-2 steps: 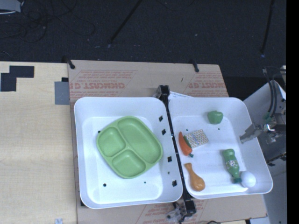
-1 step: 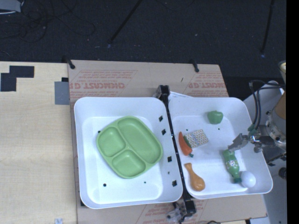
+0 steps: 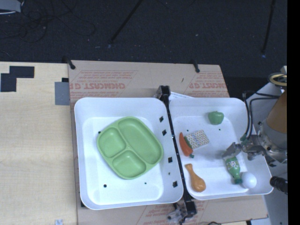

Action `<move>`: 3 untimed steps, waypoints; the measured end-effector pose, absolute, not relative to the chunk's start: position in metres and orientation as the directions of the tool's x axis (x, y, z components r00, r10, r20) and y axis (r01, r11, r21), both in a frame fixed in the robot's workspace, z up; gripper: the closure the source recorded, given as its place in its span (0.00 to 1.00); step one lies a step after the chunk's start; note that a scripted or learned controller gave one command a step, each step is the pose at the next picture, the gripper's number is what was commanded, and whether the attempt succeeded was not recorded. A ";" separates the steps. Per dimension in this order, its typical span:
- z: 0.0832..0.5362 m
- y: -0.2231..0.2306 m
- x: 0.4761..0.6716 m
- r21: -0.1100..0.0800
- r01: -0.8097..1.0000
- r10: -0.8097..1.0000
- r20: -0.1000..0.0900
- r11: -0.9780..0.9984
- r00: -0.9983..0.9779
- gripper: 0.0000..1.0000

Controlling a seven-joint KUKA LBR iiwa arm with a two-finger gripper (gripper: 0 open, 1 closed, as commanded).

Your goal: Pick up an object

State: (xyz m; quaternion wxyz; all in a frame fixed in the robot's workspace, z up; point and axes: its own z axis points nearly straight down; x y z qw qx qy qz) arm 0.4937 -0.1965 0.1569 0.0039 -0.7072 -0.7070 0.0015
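From my remote station I look down on the bench and read it left to right: the left bin (image 3: 89,125) carries a green divided plate (image 3: 130,147) lying near its middle, its three wells bare; across the black divider the right bin (image 3: 206,108) holds the loose pieces. An orange-red carrot-like piece (image 3: 185,145) lies against the bin's left wall, a small patterned box (image 3: 197,138) touches it on the right, an orange drumstick-shaped toy (image 3: 195,177) sits by the near left corner, and a green rounded piece (image 3: 216,117) rests toward the far edge. The thing I judge nearest to a grasp is the green tube with a white cap (image 3: 233,168), lying flat near the bin's near right corner, its long axis running from the bin's middle down toward that corner, with the white rounded end (image 3: 249,180) almost at the rim. It looks slim, printed in green and soft-sided, so I expect it to roll or squash rather than resist. The gripper (image 3: 239,148) hangs over the right edge of this bin, just beyond the tube's upper end, so the tube lies toward the near edge from it, close beside. I cannot tell from this angle how wide the pincer stands, and I see nothing lifted. My judgement: the coming move turns on squaring across the tube's long axis.
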 end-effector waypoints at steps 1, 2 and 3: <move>0.113 -0.192 0.495 -0.007 1.000 1.000 0.003 0.000 0.000 0.00; 0.127 -0.195 0.497 -0.001 1.000 1.000 0.000 -0.005 0.005 1.00; 0.188 -0.198 0.493 0.003 1.000 1.000 -0.001 0.000 0.000 1.00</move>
